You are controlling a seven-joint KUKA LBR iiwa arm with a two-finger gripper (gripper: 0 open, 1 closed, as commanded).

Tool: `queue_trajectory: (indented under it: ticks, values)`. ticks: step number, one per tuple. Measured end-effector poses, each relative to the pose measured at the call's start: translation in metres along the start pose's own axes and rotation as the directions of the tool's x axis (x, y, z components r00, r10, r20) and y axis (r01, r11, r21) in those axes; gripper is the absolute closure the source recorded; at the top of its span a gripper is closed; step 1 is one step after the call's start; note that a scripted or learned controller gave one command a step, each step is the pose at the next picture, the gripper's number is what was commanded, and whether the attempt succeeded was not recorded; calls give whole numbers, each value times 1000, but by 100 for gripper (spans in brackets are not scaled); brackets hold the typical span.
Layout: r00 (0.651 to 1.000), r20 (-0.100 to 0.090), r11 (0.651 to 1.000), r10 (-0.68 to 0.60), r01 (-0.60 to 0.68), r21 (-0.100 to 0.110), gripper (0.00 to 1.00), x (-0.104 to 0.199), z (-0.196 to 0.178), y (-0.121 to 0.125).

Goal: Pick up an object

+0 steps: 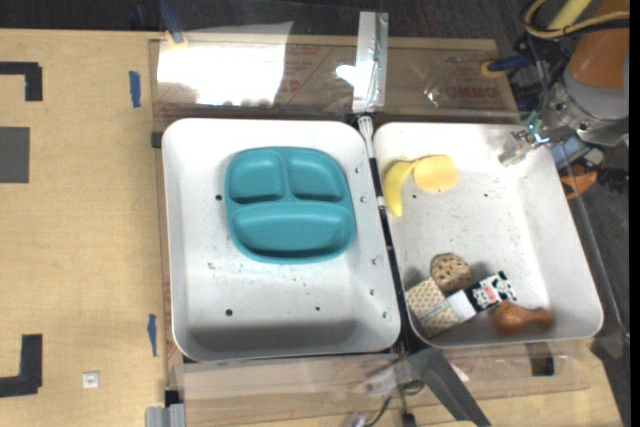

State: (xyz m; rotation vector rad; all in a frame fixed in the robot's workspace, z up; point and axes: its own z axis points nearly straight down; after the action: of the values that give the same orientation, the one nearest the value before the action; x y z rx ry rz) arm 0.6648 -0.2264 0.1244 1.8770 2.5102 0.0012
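- Objects to pick are piled in the right bin (575, 245): a yellow banana toy (420, 177) by the left wall, and a small heap (470, 295) near the front.
- The gripper (522, 143) is seen above the bin's far right corner (nothing is held).
- How wide it is open cannot be told.
- The reaching step is judged to be in hand.
- Next, one object must be chosen and the gripper lowered over it.
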Motion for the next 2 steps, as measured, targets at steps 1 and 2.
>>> queue_trajectory:
  ticks: [1,2]
  values:
    - [998,-2,998,64,-64,0,100,36,37,-38]
    - [999,3,999,40,-40,-9,100,45,-207,1]
